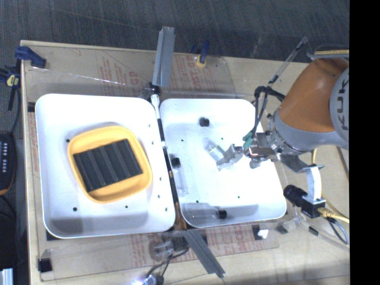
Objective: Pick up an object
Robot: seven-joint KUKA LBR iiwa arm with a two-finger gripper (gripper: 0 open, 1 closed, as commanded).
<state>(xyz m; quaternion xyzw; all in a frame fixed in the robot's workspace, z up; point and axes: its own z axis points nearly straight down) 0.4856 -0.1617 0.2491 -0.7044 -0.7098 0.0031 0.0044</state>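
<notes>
Clear tube in right bin, yellow tray in left bin, tool state unclear

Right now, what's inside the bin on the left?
Inside the left bin sits one big yellow tray, its dark ribbed insert facing up. Around it is bare white floor. Whatever lies under the tray is covered, so I can't tell.

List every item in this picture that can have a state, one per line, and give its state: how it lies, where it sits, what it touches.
Yellow tray: lying flat in the left bin, dark ribbed insert facing up.
Small dark object: resting on the right bin floor, apart from the rest.
Clear tube: lying on its side along the right bin's near wall.
Pincer: low over the right bin.
</notes>
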